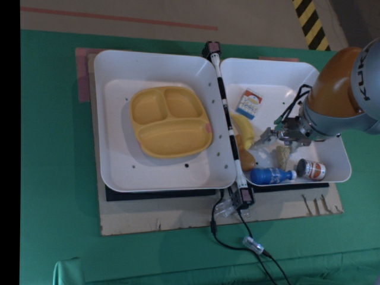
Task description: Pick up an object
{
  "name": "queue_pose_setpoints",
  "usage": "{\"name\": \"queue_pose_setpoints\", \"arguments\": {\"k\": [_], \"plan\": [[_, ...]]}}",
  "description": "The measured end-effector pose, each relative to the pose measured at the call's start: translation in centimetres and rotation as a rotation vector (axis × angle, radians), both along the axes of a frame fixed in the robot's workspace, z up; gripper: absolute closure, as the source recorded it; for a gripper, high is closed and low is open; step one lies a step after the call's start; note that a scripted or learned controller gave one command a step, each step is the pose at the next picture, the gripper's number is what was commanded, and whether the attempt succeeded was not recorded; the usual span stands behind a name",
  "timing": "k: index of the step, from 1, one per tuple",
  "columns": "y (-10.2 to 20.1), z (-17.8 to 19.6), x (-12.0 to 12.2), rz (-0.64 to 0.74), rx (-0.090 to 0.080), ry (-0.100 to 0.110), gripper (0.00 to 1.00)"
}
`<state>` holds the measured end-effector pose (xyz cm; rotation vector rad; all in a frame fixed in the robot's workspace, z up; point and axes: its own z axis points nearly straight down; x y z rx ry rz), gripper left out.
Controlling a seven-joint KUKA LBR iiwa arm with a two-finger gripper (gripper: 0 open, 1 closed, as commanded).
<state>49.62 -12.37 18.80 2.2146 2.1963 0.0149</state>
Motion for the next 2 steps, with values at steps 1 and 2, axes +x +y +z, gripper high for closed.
{"name": "queue_pose_setpoints", "arguments": {"k": [1, 2], "plan": [[-0.3, 1.4, 0.2, -0.007, -0.005, -0.013, 1.00], [2.7, 13.3, 6.3, 0.002, 0.005, 0.011, 1.00]]}}
